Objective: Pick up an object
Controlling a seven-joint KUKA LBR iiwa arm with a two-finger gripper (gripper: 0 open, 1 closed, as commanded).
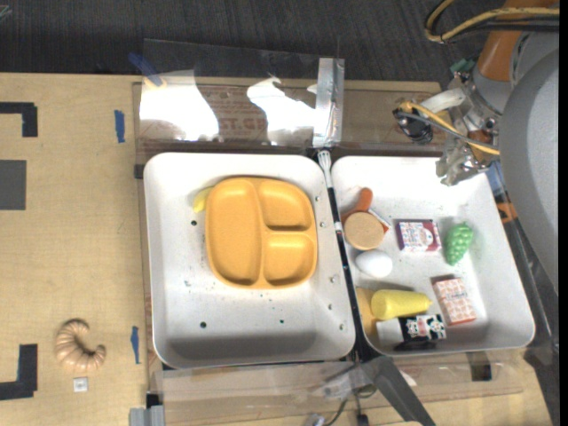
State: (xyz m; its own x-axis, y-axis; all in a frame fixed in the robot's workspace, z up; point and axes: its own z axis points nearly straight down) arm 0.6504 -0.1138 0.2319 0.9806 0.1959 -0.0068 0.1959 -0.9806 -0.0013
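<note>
An orange tray (261,232) lies in the left bin (169,309). The right bin (497,229) holds a carrot (360,199), egg (374,264), grapes (459,242) and small cartons (417,235). The gripper (454,169) hangs over its far right corner.

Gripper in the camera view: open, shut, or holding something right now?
Gripper: cannot be told. It sits above the far right corner of the right-hand shallow white bin, with nothing visibly between it and the bin.
</note>
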